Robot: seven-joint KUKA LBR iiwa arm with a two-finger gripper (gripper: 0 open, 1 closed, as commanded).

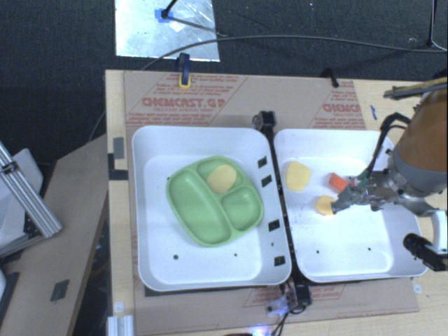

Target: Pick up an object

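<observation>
While the claw (344,200) hangs low in the right bin (350,261), its tip sits just beside a small yellow piece (324,205), with an orange piece (338,182) close behind (grip state: I cannot tell). This looks like the approach step; next it needs to settle over one piece and close squarely.

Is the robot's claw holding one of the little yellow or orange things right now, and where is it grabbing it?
That cannot be told. The gripper is low in the right bin, its tip right beside the small yellow piece, with the orange piece just above.
</observation>
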